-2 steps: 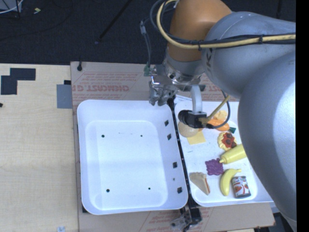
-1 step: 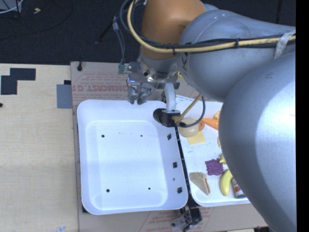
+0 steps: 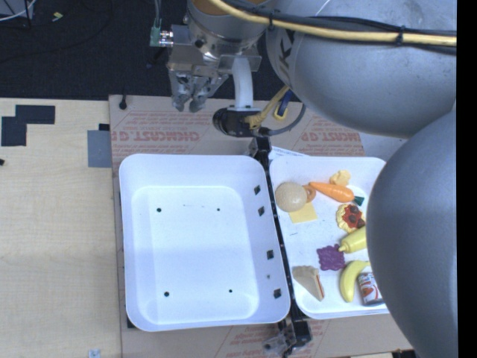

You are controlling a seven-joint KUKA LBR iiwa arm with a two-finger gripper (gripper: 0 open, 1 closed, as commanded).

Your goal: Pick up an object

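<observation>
My grey two-finger gripper (image 3: 191,99) hangs pressed together and empty beyond the left white plastic bin's (image 3: 134,237) far rim. The long orange toy carrot (image 3: 332,192) lies rightward and nearer, in the right white bin (image 3: 328,308), lengthwise left-right.
</observation>
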